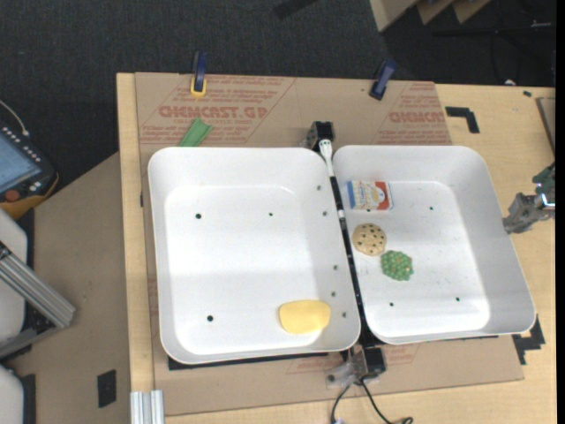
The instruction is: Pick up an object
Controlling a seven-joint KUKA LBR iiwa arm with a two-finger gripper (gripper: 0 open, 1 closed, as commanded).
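The right bin [468,312] holds three small things near its left wall: a white carton with blue and red print [368,195], a round speckled cookie [369,238] and a green lumpy piece [397,265]. A yellow rounded lump [305,316] lies near the front edge of the left bin [177,263]. My gripper [530,206] sits at the far right of the camera view, just outside the right bin's right rim, well apart from all the objects. Nothing shows in its grasp.
Both bins rest on a brown cardboard sheet [265,104] clamped at the back by two clips. A green strip [194,132] lies on the cardboard behind the left bin. A black divider with a cable runs between the bins.
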